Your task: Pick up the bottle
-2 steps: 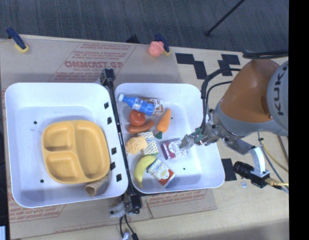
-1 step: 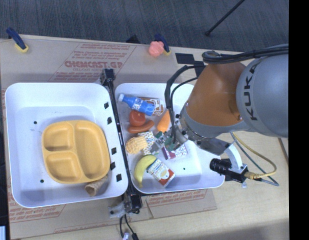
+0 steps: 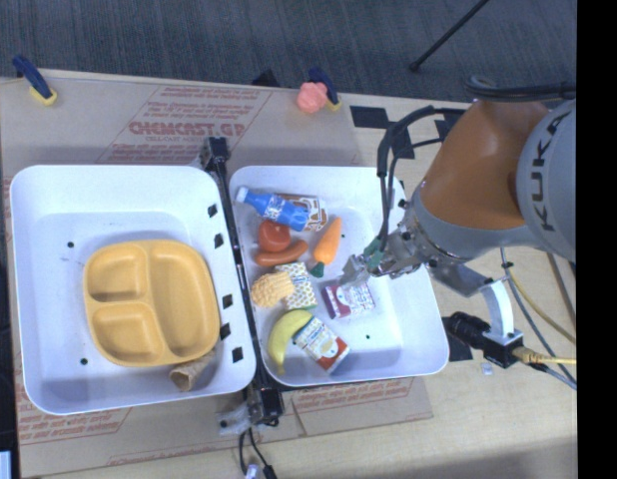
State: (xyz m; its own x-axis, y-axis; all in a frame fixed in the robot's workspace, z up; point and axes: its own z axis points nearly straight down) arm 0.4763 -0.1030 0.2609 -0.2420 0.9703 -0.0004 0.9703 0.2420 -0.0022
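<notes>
A small clear bottle [image 3: 279, 209] with a blue cap and blue label lies on its side at the far end of the right bin [image 3: 413, 337]. My gripper [image 3: 365, 264] hangs low over the right part of that bin, to the right of and nearer than the bottle, close above a small purple and white packet [image 3: 346, 298]. Nothing shows between its fingers. The bottle lies apart from the gripper, with an orange carrot [image 3: 328, 239] between them.
The right bin also holds a red tomato-like toy [image 3: 274, 236], a corn cob [image 3: 272, 288], a banana [image 3: 284, 332] and a small carton [image 3: 321, 344]. The left bin [image 3: 39, 208] holds a yellow divided plate [image 3: 149, 300] and a brown cone-like item [image 3: 192, 373].
</notes>
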